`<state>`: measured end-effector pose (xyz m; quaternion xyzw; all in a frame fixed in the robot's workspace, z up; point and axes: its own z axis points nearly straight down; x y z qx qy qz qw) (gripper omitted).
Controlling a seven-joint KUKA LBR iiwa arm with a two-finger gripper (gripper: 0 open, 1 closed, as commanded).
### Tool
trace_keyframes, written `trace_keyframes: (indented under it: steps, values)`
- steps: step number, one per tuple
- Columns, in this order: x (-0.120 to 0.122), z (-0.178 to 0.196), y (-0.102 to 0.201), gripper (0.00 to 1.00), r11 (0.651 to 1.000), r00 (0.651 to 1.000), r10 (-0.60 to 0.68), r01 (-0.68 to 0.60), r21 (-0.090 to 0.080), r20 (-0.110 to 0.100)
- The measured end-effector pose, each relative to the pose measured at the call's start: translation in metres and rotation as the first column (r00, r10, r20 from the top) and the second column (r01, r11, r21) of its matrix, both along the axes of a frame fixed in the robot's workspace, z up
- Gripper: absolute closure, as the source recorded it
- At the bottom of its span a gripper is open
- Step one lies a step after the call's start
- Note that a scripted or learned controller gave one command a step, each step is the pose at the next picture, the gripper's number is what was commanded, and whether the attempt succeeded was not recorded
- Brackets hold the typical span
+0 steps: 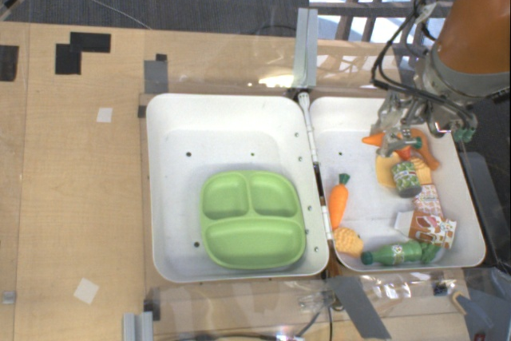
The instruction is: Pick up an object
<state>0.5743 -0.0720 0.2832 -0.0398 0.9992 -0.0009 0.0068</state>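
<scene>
Toy carrot (338,201) beside green bottle (397,254)

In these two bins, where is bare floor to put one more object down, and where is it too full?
Left bin: bare along the back and left, around the green divided plate. Right bin: bare at the back left, and in the middle between the carrot and the carton. Crowded under the gripper and along the front.

Two white bins sit side by side on the bench (72,196). The left bin (172,140) holds a green divided plate (252,220). Over the right bin (351,124), the gripper (397,136) hangs above a cluster of toy food. A carrot (338,200) lies near the divider, a green bottle (394,254) along the front wall, and a small carton (429,221) just beside it.
</scene>
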Motion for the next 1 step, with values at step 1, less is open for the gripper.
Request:
trace_keyframes:
  steps: [1]
  values:
    - [0.0959,0.0054,-0.0557,1.00,0.990,0.990,0.138,-0.138,-0.001,-0.003]
